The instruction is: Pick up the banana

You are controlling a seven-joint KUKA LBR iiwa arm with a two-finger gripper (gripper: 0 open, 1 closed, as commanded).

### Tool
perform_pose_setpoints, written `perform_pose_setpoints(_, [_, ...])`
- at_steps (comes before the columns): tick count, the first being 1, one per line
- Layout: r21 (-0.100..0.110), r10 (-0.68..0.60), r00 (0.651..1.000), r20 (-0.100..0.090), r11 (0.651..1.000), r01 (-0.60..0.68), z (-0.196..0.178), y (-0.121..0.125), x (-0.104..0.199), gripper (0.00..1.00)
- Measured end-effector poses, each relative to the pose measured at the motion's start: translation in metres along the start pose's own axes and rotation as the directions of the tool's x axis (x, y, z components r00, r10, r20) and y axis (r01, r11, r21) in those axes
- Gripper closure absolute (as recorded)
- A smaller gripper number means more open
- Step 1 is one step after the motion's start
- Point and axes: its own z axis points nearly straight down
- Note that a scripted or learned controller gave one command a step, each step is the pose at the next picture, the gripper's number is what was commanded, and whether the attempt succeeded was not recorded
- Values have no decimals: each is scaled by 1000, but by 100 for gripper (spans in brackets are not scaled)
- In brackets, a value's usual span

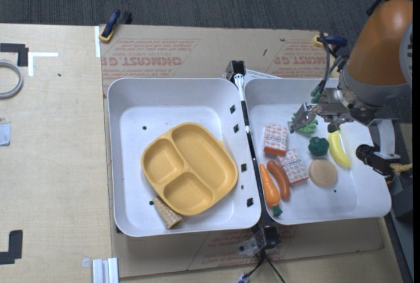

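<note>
The banana (338,149) lies in the right white bin (367,206), near that bin's right side, its length running roughly top to bottom in the view, just right of a small green broccoli piece (319,146) and just above a round beige bun-like item (323,173). The pincer (306,119) hangs over the upper part of the same bin, to the upper left of the banana and apart from it; whether it is released or clenched I cannot tell, and nothing is visibly held in it. The grey arm with its orange band (387,39) reaches in from the right. Left of the banana group sit two red-and-white patterned blocks (275,138), a sausage (279,179) and an orange carrot (270,187) near the bin's left wall. The left white bin (131,111) holds a yellow three-compartment plate (189,169), with a tan waffle-like piece (168,215) poking out under its lower edge. Both bins rest on cardboard (157,55) spread over the desk (52,144).
</note>
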Motion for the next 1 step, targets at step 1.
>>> perform_pose_setpoints(1, [-1, 141, 990, 1, 990, -141, -39, 43, -71, 0])
